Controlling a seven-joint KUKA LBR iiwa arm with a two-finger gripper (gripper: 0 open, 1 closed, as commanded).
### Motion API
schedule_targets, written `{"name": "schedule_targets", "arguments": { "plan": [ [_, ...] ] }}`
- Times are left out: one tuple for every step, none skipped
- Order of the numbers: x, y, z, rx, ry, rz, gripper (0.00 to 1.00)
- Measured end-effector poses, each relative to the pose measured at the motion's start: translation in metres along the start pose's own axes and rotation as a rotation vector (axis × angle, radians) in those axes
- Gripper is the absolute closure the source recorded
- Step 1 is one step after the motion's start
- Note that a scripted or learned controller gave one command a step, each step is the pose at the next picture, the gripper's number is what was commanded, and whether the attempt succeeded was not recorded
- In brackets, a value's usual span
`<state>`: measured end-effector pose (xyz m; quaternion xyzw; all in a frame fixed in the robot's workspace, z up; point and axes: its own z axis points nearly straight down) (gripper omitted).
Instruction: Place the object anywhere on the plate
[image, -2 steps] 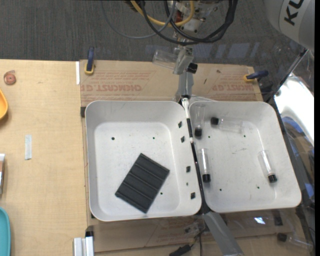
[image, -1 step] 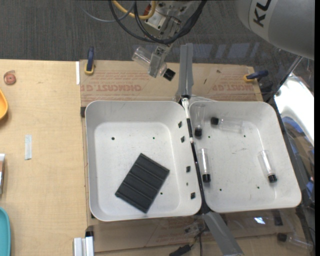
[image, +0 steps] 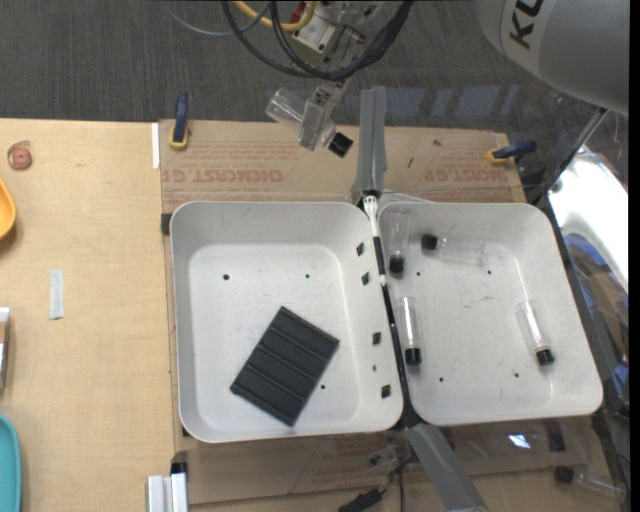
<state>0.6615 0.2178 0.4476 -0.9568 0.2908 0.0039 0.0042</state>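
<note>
A dark ribbed rectangular plate (image: 287, 363) lies tilted on the floor of the left bin (image: 200, 300). My gripper (image: 322, 100) hangs high at the top of the view, beyond the far rim of the left bin and over the cardboard. A clear tube with a black cap (image: 305, 115) lies slantwise between its fingers, cap end toward the lower right. The tube is well above and behind the plate. Cables cover the gripper's upper part.
Several more clear tubes with black caps lie in the right bin (image: 480, 390), one (image: 409, 330) close to the divider and one (image: 532, 335) near the right wall. Brown cardboard (image: 240, 170) lies behind the bins, and a wooden bench (image: 90, 250) to the left.
</note>
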Motion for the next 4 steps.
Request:
{"name": "schedule_targets", "arguments": {
  "plan": [
    [-0.046, 0.023, 0.008, -0.006, 0.003, -0.382, 1.00],
    [-0.044, 0.023, 0.001, -0.003, -0.003, -0.376, 1.00],
    [-0.043, 0.023, -0.006, -0.001, -0.009, -0.369, 1.00],
    [-0.041, 0.022, -0.012, 0.001, -0.016, -0.363, 1.00]
  ]
}}
